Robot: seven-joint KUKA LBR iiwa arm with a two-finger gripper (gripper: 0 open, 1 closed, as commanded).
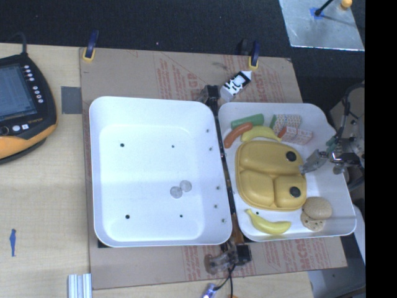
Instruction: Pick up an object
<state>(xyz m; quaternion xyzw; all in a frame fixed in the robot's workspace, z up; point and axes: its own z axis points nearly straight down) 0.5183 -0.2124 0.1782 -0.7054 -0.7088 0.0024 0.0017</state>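
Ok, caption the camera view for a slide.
Gripper hovers at the yellow toy in the crowded right bin.

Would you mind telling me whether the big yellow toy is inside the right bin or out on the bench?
Inside: the yellow toy lies within the right bin, beside two bananas.

Even, bright overhead light fills the scene. The left bin (155, 172) glares near white, its upper part slightly shaded grey. Shadows are soft and short. The whole picture is mildly soft and grainy; the far floor (155, 11) stays dark.
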